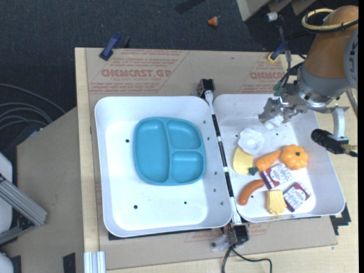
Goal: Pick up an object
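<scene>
My gripper (278,115) hangs over the far part of the right bin (327,206), its fingers spread open with nothing between them. Just in front of it lies a white lumpy object (250,138). Further forward are a yellow wedge (242,162), an orange carrot (267,159) and an orange pumpkin (294,156). A brown sausage (250,191), a yellow corn piece (275,201) and two red-and-white packets (277,175) (296,196) lie near the bin's front.
The left bin (114,198) holds a blue divided plate (169,151). A black divider rail (219,152) runs between the bins. A black part of the arm (327,139) juts over the right bin's right rim.
</scene>
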Motion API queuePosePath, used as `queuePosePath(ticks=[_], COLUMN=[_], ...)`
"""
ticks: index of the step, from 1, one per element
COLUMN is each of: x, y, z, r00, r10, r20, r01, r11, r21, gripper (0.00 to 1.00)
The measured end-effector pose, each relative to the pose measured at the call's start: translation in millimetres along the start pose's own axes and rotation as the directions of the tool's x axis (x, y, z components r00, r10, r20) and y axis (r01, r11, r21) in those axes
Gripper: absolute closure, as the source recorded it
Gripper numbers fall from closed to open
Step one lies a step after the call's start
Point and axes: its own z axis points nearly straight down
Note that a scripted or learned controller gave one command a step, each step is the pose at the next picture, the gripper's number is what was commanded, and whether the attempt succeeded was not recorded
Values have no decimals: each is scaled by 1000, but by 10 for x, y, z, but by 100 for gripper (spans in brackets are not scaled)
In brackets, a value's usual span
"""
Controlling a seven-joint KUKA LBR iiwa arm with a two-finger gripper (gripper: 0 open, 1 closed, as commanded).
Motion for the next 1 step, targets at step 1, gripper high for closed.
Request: queuePosePath(ticks=[1], x=[449], y=[-226], z=[-658], r00=[1000], r10=[0], r20=[1], r01=[0], r11=[1000], r21=[-2], gripper=[100])
